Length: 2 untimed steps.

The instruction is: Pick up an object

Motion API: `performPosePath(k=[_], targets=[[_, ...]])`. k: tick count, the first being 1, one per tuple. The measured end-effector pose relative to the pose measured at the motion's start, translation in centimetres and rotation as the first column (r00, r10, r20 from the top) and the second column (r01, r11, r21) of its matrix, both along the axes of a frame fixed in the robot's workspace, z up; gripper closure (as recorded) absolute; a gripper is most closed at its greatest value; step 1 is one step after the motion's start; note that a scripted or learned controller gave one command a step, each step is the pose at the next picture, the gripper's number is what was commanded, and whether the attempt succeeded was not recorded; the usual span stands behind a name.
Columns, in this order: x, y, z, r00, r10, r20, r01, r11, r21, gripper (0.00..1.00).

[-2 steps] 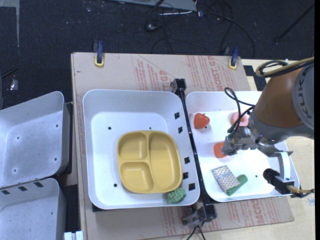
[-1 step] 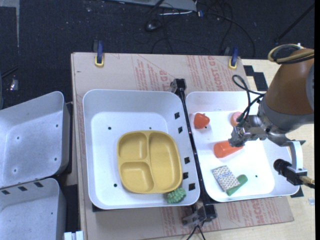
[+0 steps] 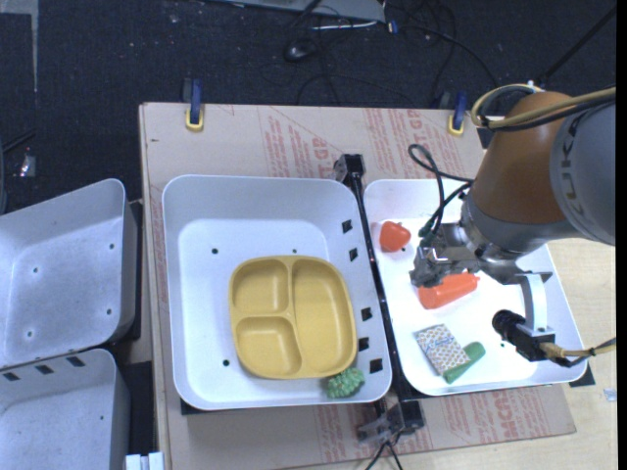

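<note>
Broccoli (image 3: 344, 383) lies nearest us, at the yellow divided plate's (image 3: 292, 315) near edge. Right of that plate, a green-ended packet (image 3: 448, 352), then the orange carrot (image 3: 449, 289) just under our hand (image 3: 434, 265); its grip we cannot tell. We judge we're reaching; next, close and lift. Red piece (image 3: 395, 235) sits beyond.

Grey KUKA arm (image 3: 588, 174) w/ orange wrist band, black cables, dark metal gripper (image 3: 436, 262).
</note>
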<state>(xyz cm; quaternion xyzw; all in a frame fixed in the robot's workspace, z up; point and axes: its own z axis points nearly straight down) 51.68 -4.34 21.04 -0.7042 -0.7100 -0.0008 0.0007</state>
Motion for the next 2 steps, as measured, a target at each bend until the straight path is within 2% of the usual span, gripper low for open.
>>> performPosePath(k=[2], targets=[[2.3, 9.1, 0.7, 1.0, -0.001, 0.001, 0.001, 1.0, -0.001, 1.0]])
